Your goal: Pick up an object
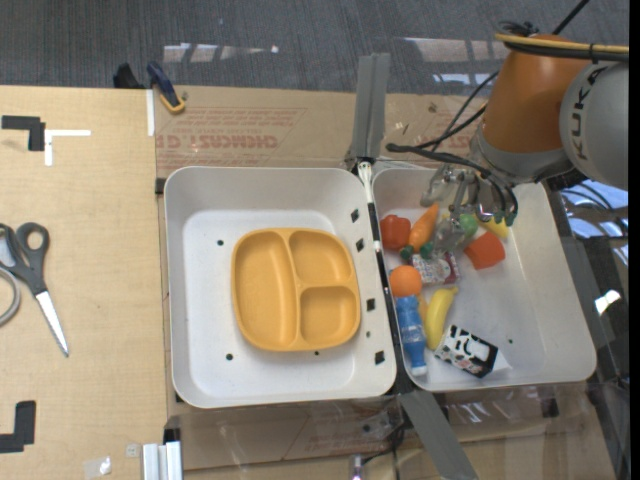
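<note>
Bench surface (80, 268) of pale wood spans the left of the scene, with brown cardboard (250, 133) lying behind the bins at the far side. Two shallow white bins sit side by side: the left bin (190, 298) holds a yellow divided plate (297, 289) with three compartments, lying flat near its middle, and the right bin (555, 308) holds a cluster of small objects. Reaching in from the right, the grey arm with its orange band (535, 93) hangs over the far part of the right bin, and its gripper (462, 206) sits low among the toys there; whether it grips anything cannot be told. Just beside the gripper lie a carrot (424, 225), a red pepper (396, 231) to its left and a red-orange block (485, 251) to its right. Nearer are an orange ball (405, 281), a banana (438, 313), a blue bottle (411, 336) along the bin's left wall, and a black-and-white box (468, 350). Scissors (38, 278) lie on the bench at far left.
</note>
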Controlling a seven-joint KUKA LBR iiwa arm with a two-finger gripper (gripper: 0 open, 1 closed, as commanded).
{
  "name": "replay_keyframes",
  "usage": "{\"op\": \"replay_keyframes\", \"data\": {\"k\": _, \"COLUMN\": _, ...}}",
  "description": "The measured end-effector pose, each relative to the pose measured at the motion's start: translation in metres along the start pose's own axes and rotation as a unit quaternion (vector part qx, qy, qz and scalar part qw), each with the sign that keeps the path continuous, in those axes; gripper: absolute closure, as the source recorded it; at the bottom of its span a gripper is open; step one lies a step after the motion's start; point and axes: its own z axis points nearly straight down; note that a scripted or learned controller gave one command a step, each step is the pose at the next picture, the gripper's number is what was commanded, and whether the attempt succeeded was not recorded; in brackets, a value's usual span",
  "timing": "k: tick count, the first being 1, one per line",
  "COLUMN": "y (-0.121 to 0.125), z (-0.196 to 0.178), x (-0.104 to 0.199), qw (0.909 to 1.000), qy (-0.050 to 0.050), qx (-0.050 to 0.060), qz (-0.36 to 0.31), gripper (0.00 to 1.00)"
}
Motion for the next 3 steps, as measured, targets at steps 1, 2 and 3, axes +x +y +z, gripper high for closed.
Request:
{"op": "replay_keyframes", "data": {"k": 1, "y": 0.002, "z": 0.029, "x": 0.018, "qw": 0.9988, "qy": -0.004, "qx": 0.0, "qz": 0.049, "gripper": 0.0}}
{"op": "replay_keyframes", "data": {"k": 2, "y": -0.008, "z": 0.029, "x": 0.01, "qw": 0.9828, "qy": -0.003, "qx": 0.0, "qz": 0.185, "gripper": 0.0}}
{"op": "replay_keyframes", "data": {"k": 3, "y": -0.043, "z": 0.029, "x": 0.069, "qw": 0.9803, "qy": -0.003, "qx": 0.0, "qz": 0.197, "gripper": 0.0}}
